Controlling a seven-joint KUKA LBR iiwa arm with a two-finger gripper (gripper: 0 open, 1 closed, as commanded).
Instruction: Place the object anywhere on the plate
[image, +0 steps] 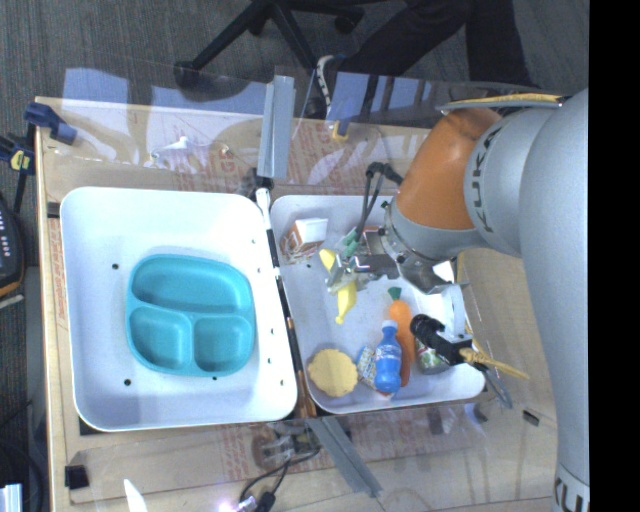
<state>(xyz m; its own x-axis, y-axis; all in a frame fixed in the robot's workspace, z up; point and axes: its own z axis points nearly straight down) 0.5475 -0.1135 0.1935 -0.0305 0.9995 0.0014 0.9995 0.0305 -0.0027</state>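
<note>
End effector (352, 262) low in right bin (300, 215), at the banana (343, 298).

Arm (520, 170) reaches in from right; end effector sits just above banana's top end, can't tell how far open or if it grips anything. Banana lies in right bin w/ small carton (305, 237), carrot (402, 335), blue bottle (386, 365), round yellow item (333, 372). Blue 3-compartment plate (190, 315) sits in left bin (90, 215), well apart from banana.
</note>
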